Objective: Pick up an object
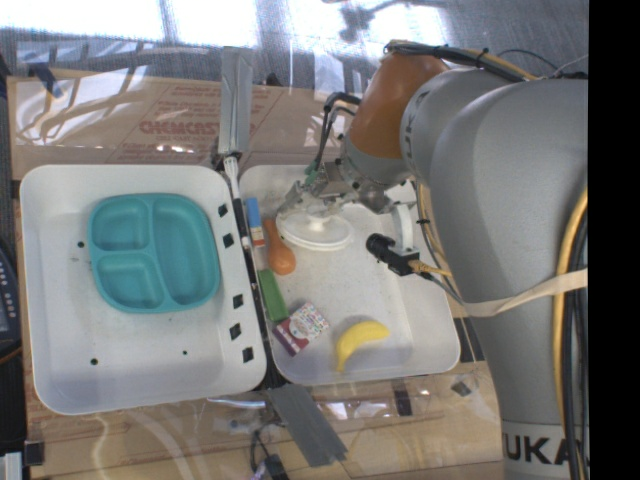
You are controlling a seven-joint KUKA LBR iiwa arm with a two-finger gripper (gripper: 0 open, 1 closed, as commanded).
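Claw (318, 193): upper middle of the frame, low over the top end of the right bin, just above the top edge of the white dish. Its tip is a tangle of metal and wire seen from above, so I cannot tell whether it is wide or narrow. Nothing is seen held in it.
Arm (490, 188): grey, bulky, takes up the right side of the frame. Its orange band sits at upper middle, just right of the claw.
Surface (120, 428): brown with a glossy sheen, shows around both bins.
Left bin (40, 268): white and shallow, left half of the frame, holds the teal plate.
Right bin (400, 308): white and shallow, centre of the frame, touching the left bin along a shared edge.
Teal plate (153, 251): three compartments, lies flat in the upper middle of the left bin.
White dish (315, 232): round, top part of the right bin, directly beneath the claw.
Banana (360, 339): yellow, lower part of the right bin, well apart from the claw.
Carrot (279, 251): orange, just left of the white dish.
Small box (302, 326): patterned, just left of the banana.
Green stick (272, 294): along the right bin's left wall, below the carrot.
Tube (254, 220): blue and white, upper left corner of the right bin, beside the carrot.
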